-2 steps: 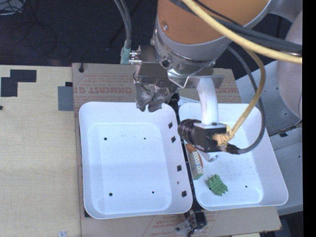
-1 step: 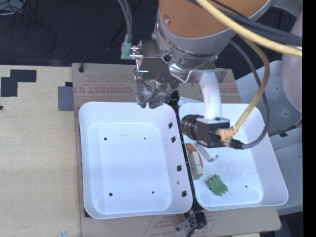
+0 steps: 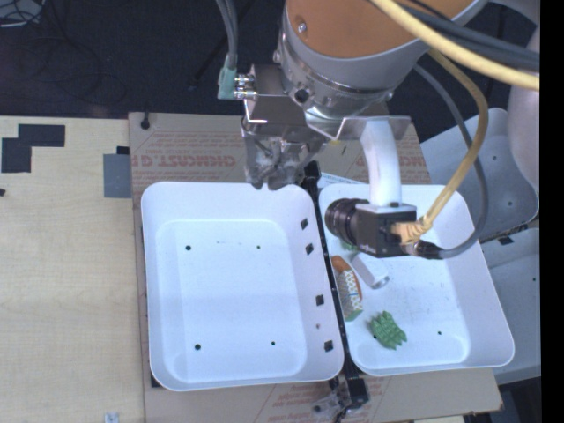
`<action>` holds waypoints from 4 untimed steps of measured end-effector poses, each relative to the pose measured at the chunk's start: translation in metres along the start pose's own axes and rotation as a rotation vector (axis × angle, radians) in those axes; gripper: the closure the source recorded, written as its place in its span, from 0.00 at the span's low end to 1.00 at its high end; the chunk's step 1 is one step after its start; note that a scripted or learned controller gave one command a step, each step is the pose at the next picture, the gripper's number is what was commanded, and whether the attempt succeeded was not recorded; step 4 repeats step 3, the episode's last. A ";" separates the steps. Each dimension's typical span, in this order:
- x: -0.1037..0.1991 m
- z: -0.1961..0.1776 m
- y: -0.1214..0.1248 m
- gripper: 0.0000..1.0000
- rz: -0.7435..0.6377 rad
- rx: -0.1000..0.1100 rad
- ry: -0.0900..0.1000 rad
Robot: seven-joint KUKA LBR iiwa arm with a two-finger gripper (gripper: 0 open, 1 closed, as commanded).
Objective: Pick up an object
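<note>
My gripper point(image 3: 277, 171) hangs over the far edge of the left bin point(image 3: 167, 263), near the divide between the two bins. Its grey tip is dark and blurred against the bin rim. In the right bin point(image 3: 480, 324) lies an orange and white tube point(image 3: 349, 291) close to the left wall. A small green knobbly object point(image 3: 388, 330) rests just right of the tube's near end. A pale grey piece point(image 3: 372, 273) pokes out from under the arm's black fitting.
The arm's wide orange-banded body point(image 3: 370, 25) fills the top middle. A black cylindrical fitting point(image 3: 370, 226) with a yellow cable point(image 3: 458, 174) overhangs the far part of the right bin. Brown board point(image 3: 185, 152) borders the bins.
</note>
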State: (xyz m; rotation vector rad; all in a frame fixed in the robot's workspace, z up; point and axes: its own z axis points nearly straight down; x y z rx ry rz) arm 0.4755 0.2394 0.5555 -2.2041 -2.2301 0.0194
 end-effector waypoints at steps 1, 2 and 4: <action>0.001 -0.009 0.000 1.00 -0.005 0.004 -0.001; 0.001 -0.018 0.000 1.00 -0.009 0.009 -0.003; 0.002 -0.027 0.000 1.00 -0.013 0.013 -0.004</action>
